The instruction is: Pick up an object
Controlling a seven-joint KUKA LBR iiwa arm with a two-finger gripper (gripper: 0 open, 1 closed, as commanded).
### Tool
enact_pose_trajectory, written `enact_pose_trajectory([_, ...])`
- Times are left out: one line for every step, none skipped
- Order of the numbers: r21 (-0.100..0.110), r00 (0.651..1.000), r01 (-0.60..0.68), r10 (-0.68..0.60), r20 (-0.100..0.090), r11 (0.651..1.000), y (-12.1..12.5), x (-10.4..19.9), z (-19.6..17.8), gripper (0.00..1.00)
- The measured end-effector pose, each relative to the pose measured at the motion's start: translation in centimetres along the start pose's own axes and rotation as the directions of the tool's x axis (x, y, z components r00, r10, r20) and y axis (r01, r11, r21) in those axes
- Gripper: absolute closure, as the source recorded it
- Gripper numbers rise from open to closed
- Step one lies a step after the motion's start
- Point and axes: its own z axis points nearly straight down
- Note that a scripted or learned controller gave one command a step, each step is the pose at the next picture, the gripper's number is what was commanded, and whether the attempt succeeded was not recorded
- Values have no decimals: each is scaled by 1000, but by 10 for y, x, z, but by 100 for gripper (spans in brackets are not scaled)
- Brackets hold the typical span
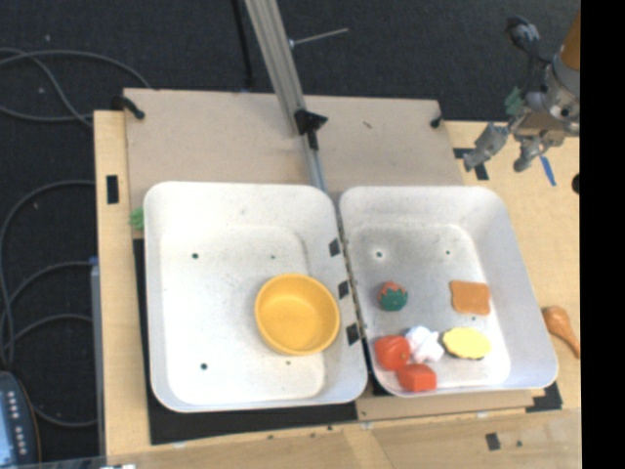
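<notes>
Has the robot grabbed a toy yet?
Not yet. The gripper is up past the right bin, with no toy in it. The toys lie in that bin, like the green ball; the yellow bowl sits in the left. Reaching in and grabbing is left.

The arm [566,37] is cut off at the right edge; an orange object [559,326] there is perhaps partly hidden.

One fixed camera looks down at a slant from well above the worktop [244,125], taking in both white bins [176,262], with dark floor beyond the worktop's far edge.
</notes>
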Motion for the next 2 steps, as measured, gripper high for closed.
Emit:
enact_pose_trajectory([1,1000,1,-1,1,1000,0,-1,0,0])
enact_pose_trajectory([5,1000,-1,1,0,1000,0,-1,63,0])
